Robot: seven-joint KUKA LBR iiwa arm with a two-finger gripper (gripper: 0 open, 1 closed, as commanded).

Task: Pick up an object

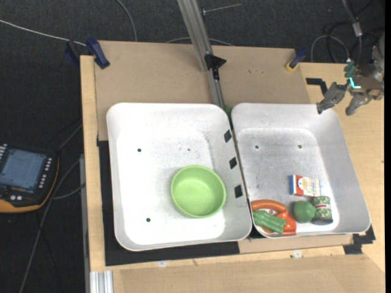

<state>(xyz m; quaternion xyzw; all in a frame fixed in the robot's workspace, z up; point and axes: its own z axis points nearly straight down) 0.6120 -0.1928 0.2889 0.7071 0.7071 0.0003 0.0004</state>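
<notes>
Two shallow white bins sit side by side on a tan bench. The left bin (140, 133) holds one thing, a light green bowl (198, 191), sitting upright toward five o'clock of that bin. The right bin (275, 133) holds four things bunched at its near edge: one small white carton (304, 185), one green ball (302, 210), one dark can (322, 209) touching the ball at its three o'clock, and one orange and green toy (272, 217) in the corner at seven o'clock. The gripper (343, 101) hangs beyond the right bin's two o'clock corner, well apart from everything. Its two fingers are spread wide, with nothing between them and touching nothing.
</notes>
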